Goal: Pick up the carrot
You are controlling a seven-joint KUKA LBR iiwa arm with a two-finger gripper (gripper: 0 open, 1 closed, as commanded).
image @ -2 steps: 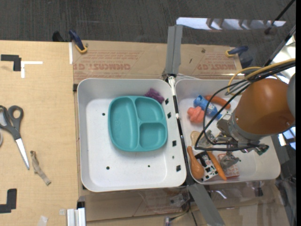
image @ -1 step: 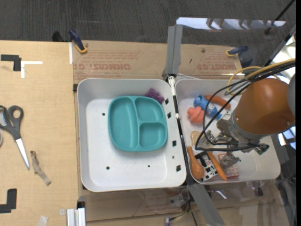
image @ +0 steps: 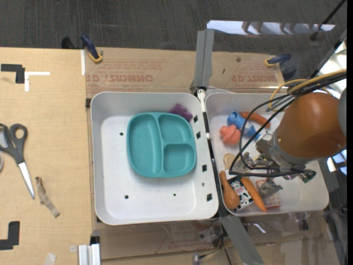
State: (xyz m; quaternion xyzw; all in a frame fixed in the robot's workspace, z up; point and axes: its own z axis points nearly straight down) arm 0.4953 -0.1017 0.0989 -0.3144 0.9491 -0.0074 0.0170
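Observation:
The carrot (image: 252,194) is a slim bright-orange piece lying at a slant near the front wall of the right bin (image: 309,197). It rests beside a small printed card (image: 240,191). My gripper (image: 268,185) hangs low over the bin's front middle, just right of the carrot's upper end, under the orange wrist band (image: 306,126). Cables and the wrist body hide the gripper's tip, and nothing shows as held in it.
A longer brown-orange vegetable (image: 227,191) lies left of the carrot along the bin's left wall. A pink toy (image: 230,134) and a blue toy (image: 242,121) sit at the back. The left bin (image: 110,164) holds a teal divided plate (image: 161,144) and a purple item (image: 181,111). Scissors (image: 17,148) lie on the bench.

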